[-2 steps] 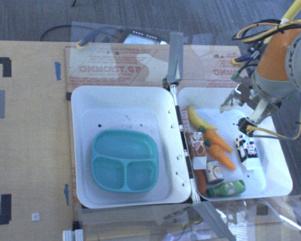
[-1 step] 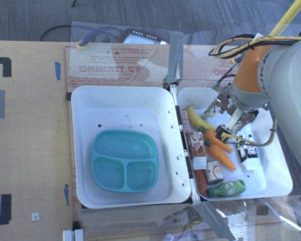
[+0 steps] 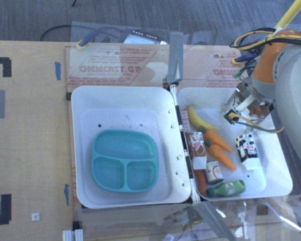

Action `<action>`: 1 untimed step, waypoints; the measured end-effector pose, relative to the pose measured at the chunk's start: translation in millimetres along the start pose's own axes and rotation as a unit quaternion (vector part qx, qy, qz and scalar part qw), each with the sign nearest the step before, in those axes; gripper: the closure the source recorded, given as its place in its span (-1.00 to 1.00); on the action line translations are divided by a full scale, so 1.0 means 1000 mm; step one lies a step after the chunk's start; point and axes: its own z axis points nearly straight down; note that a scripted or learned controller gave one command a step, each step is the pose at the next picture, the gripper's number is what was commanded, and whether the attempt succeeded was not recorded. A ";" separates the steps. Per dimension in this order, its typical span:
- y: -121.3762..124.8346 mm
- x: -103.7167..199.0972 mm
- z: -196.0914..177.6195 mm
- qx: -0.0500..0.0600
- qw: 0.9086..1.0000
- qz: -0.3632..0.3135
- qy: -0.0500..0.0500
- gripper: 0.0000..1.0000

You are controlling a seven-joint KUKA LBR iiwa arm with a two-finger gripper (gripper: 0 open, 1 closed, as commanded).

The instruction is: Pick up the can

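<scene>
Seen from above at a slant: a wooden table (image 3: 30, 149) carrying two shallow white bins side by side, left bin (image 3: 85, 102) in the middle of the frame, right bin (image 3: 278, 177) toward the right. In the left bin, lying flat in its lower half, a teal divided plate (image 3: 124, 160) with three compartments. In the right bin, crowded along its left wall: a yellow banana (image 3: 196, 118) uppermost, just below and right of it two orange carrots (image 3: 219, 147) lying side by side on a slant, and to their left a long brown and white packet (image 3: 197, 149) running down the wall. Below the packet and touching the lower carrot's tip, the can (image 3: 214, 171), small, lying in the lower left part of the right bin, with an orange and white label facing up. Just under the can, a green bottle (image 3: 227, 188) lying on its side along the bin's lower edge, next to a reddish item too hidden to name. Farther right, apart from that cluster, a white carton (image 3: 248, 147) with black patches. In the upper right of the frame, the grey arm (image 3: 291, 84) with its orange band, reaching in over the right bin's upper right corner; the claw (image 3: 239, 109) hanging above the bin floor there, well apart from the can, nothing visibly between its tips, open or closed impossible to tell. Cables looped around the wrist. Behind the bins, a clear sheet with reversed red lettering.
</scene>
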 end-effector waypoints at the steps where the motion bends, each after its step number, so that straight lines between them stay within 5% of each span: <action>1: 0.012 -0.001 0.000 0.002 0.986 0.165 -0.002 -1.00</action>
